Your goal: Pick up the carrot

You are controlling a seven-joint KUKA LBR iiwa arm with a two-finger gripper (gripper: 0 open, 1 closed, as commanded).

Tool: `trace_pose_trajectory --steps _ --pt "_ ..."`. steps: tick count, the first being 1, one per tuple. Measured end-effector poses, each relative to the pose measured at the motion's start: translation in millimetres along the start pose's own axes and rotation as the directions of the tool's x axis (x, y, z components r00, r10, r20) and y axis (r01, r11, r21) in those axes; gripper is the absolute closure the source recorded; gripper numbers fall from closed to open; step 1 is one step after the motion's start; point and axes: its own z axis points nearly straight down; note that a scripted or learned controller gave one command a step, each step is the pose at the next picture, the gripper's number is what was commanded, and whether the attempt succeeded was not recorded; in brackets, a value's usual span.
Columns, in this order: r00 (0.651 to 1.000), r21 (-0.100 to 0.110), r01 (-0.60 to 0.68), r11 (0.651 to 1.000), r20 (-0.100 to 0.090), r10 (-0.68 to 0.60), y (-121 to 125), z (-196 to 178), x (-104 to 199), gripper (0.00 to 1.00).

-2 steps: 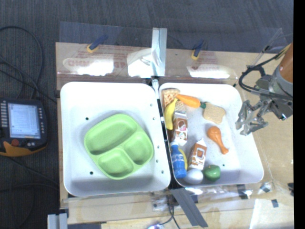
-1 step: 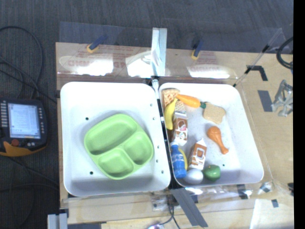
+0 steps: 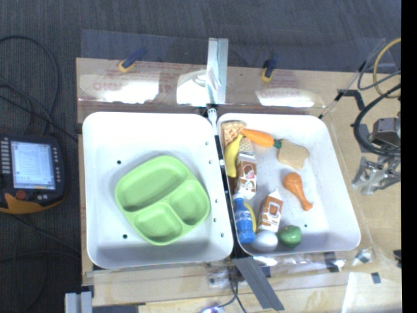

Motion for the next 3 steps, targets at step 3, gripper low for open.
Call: trace_pose_trajectory --steps 3 --pt "0.65 0.001 0.76 0.65 0.006 -0.76 19.2 -25.4 -6.4 1.0"
